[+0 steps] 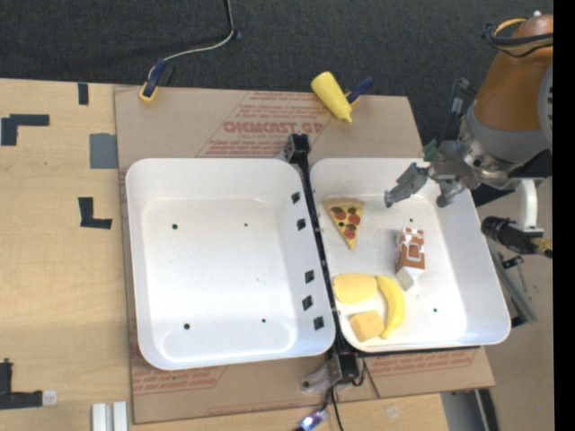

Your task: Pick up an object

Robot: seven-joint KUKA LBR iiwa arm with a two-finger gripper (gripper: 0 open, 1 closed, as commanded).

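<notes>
— Gripper [420, 189] hangs over the right bin's [467, 268] far edge, fingers spread, holding nothing.

— Target?

— Pizza slice [346, 222] lies flat near the divider: probably light, stiff plastic, thin; pinch across its narrow width.

— Room?

— Open floor around it; red-and-white block [411, 250] and banana [392, 304] sit apart, nearer the front.

You see the gripper [422, 187] spread open, empty, above the right white bin [467, 268], near the toy pizza slice [346, 221].
</notes>
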